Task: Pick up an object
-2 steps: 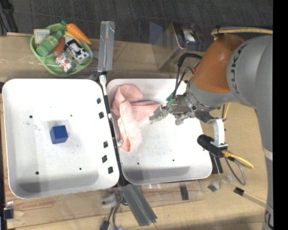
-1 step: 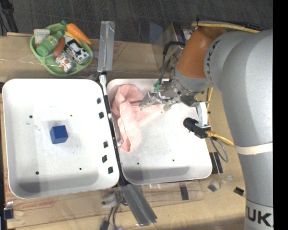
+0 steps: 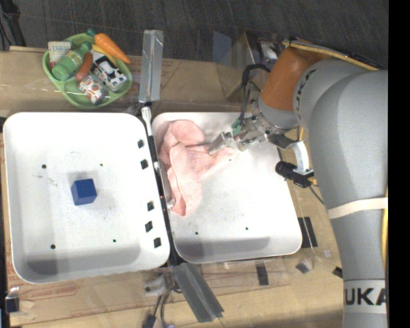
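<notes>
Pink cloth (image 3: 183, 166) lies crumpled in the right bin (image 3: 260, 241), along its left wall, and one corner of it stretches to the right toward the end effector (image 3: 227, 141). This end effector is low over the upper part of the same bin, at the stretched corner of the cloth; it seems to touch the fabric there, but I cannot tell if its two parts are apart, together, or clamped on the cloth, because they are too small and mixed with the wrist hardware. The grey arm (image 3: 345, 135) with its orange band (image 3: 285, 79) comes in from the right side and bends over the bin's upper right corner.

In the left bin (image 3: 27, 183) a small blue cube (image 3: 84, 191) stands alone, left of the middle, well apart from the cloth. Behind the left bin, on the worktop (image 3: 191, 74), sits a green bowl (image 3: 58, 87) with toy food, among it an orange carrot (image 3: 111, 46).
</notes>
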Tool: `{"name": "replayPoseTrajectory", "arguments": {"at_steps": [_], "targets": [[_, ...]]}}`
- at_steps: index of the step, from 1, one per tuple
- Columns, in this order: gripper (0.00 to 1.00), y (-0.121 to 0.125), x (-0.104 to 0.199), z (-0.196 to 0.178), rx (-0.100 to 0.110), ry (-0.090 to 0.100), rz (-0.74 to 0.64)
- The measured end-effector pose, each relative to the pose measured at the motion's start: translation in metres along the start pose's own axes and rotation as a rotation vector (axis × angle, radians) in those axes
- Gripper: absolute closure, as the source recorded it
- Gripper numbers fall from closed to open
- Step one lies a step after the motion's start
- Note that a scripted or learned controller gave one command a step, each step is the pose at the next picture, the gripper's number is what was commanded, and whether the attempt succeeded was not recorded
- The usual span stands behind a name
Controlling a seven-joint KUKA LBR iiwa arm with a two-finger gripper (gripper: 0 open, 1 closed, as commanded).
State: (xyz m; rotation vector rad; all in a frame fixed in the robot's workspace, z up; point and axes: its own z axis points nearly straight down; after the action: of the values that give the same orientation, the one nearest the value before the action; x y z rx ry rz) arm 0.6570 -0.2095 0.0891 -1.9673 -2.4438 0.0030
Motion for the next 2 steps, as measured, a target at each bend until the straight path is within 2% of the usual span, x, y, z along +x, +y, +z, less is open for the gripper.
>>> {"name": "replayPoseTrajectory", "arguments": {"at_steps": [2], "targets": [[0.0,0.015,0.098,0.001,0.004,-0.002,-0.176]]}}
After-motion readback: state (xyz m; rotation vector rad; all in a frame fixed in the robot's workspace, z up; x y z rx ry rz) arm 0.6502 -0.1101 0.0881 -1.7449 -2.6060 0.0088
